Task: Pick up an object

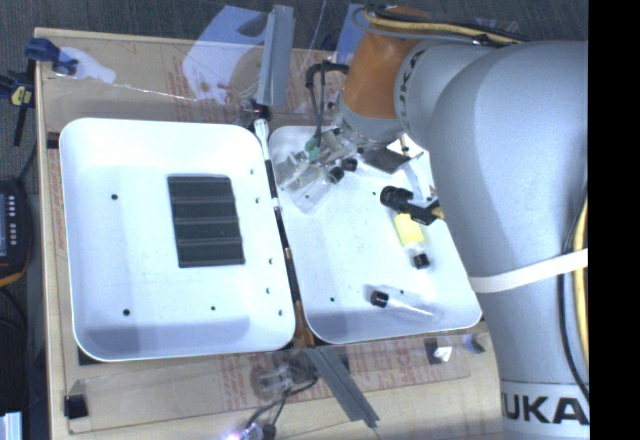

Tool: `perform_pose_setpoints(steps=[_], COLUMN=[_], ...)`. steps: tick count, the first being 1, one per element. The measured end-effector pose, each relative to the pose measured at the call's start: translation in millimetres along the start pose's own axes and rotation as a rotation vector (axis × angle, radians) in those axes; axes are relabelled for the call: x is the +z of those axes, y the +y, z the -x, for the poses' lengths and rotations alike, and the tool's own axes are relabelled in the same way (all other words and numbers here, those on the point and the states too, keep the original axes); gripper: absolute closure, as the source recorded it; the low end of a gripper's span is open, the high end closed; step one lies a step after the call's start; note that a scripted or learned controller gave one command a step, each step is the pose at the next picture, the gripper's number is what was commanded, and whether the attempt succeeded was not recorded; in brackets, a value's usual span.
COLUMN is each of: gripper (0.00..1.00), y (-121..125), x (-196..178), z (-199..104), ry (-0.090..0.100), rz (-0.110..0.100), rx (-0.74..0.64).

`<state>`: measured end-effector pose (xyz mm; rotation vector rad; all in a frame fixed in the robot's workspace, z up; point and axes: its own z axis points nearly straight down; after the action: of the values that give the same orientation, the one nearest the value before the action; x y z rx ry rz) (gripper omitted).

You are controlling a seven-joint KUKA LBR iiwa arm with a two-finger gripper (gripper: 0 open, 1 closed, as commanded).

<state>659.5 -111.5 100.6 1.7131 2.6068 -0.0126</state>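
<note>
My gripper [303, 176] is low over the far left corner of the right bin [340, 323], close to the wall between the two bins. A small yellow piece [408, 229] lies right of the gripper, with a small black piece [421, 260] just in front of it. Near the front of the right bin lies a clear tube with a black cap [398, 301]. The left bin [110, 308] holds a flat black ribbed slab [207, 220] near its middle.
The arm's grey body covers the right bin's right side. A metal bar [273, 58] and blue-white parts [232, 33] stand behind the bins. A grey bracket [335, 383] sits on the bench in front of them.
</note>
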Motion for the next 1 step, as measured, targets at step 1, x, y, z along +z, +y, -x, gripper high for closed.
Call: perform_pose_setpoints(steps=[1], gripper=[0.00], y=[-24.2], x=[2.7], z=[57.3], ry=[0.015], rz=[0.003], rx=[-0.048])
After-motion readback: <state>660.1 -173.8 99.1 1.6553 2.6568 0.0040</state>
